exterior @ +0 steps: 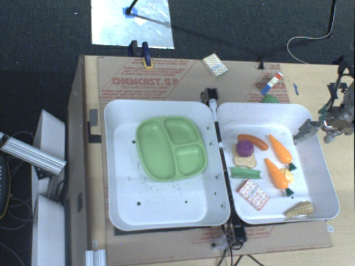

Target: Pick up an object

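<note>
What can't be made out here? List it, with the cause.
- Hand: at the camera view's right edge, blurred; how it stands is unclear, and the arm is cut off by the frame.
- Purple item: small, sits on a tan piece; what it is cannot be told.
- Patterned packet: print too small to read.
- Cone by the right bin's front rim: too small to identify.

Even overhead light; soft focus; glare on foil sheet (132, 15)
</note>
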Tool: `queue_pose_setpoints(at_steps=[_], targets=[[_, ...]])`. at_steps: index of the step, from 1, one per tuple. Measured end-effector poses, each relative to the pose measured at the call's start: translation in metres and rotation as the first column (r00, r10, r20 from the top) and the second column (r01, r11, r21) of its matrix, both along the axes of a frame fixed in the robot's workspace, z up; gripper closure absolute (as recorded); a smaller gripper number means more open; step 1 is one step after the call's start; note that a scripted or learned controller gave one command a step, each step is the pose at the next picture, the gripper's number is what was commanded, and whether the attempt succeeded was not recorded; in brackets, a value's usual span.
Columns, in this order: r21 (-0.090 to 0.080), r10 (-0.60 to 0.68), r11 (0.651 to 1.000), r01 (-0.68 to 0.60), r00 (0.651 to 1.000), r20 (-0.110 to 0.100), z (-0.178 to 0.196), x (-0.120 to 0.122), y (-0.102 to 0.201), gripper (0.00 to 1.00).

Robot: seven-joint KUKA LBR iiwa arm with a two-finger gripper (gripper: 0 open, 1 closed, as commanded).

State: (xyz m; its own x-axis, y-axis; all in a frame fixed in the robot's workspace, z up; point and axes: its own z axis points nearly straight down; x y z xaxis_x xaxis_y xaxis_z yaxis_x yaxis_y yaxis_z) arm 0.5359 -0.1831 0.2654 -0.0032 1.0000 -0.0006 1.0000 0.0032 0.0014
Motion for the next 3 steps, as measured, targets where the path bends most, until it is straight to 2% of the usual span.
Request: queue_pose_setpoints(at_steps=[1,2,3], targets=[[0.0,-0.001,1.0,0.002,1.0,-0.002,-0.071,-0.02,-0.006,0.0],[-0.001,0.002,1.0,-0.002,1.0,0.011,-0.162,0.065,0.034,0.0],[-0.001,0.003,1.0,-0.003,1.0,0.008,-0.152,0.064,0.033,1.0]])
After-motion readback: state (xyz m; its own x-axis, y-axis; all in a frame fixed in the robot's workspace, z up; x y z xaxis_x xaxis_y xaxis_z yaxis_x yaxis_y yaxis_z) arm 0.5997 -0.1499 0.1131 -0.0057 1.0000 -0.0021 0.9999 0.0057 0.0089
